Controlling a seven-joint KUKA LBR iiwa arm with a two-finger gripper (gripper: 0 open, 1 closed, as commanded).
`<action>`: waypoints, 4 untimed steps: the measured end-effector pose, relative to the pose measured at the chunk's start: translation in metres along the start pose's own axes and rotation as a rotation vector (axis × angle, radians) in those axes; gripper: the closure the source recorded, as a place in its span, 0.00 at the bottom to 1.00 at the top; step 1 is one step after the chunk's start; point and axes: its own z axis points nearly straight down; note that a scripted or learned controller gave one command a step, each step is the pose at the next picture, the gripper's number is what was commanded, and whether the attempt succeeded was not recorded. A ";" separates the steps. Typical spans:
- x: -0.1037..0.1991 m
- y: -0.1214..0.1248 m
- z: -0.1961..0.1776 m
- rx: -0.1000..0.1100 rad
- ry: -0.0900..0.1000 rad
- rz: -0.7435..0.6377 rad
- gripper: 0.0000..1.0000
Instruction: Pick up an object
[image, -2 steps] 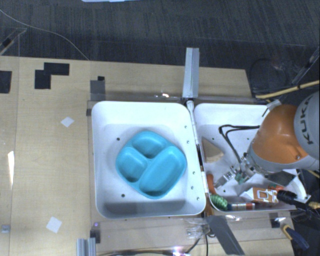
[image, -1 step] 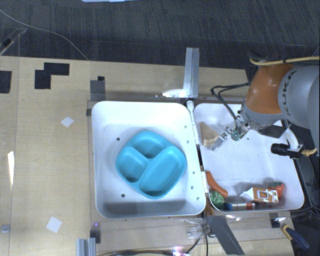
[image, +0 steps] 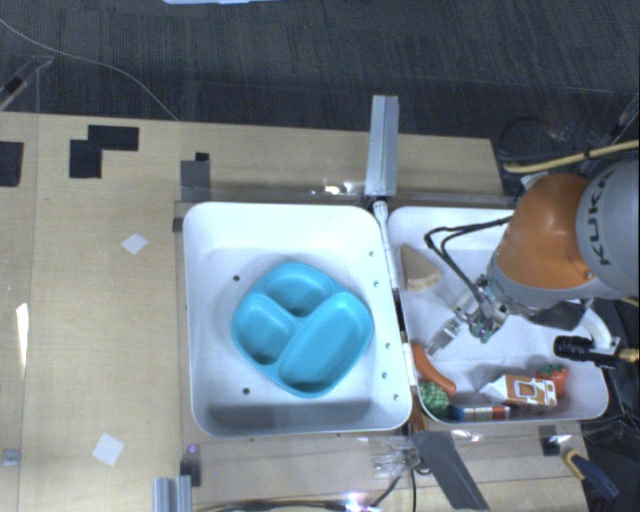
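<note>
My gripper (image: 442, 340) hangs low in the right bin (image: 596, 402), reaching down and to the left from the orange-banded wrist. Its tip is just above the upper end of an orange carrot-like toy (image: 434, 375) that lies by the bin's left wall. A tan wedge (image: 417, 268) rests further back, near the same wall. Along the front of the bin lie a dark marker (image: 478, 410), an orange and white carton (image: 524, 391) and a small red piece (image: 557, 378). I see nothing held at the gripper's tip.
The left bin (image: 210, 400) holds a blue divided plate (image: 302, 327). A metal divider post (image: 382, 140) stands behind the two bins. Cables run over the right bin's back and right edge.
</note>
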 end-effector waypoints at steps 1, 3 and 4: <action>0.031 -0.038 -0.001 -0.004 -0.008 0.063 0.00; 0.028 -0.037 -0.003 -0.006 -0.019 -0.313 0.00; -0.016 -0.010 0.000 0.000 -0.002 -0.533 0.00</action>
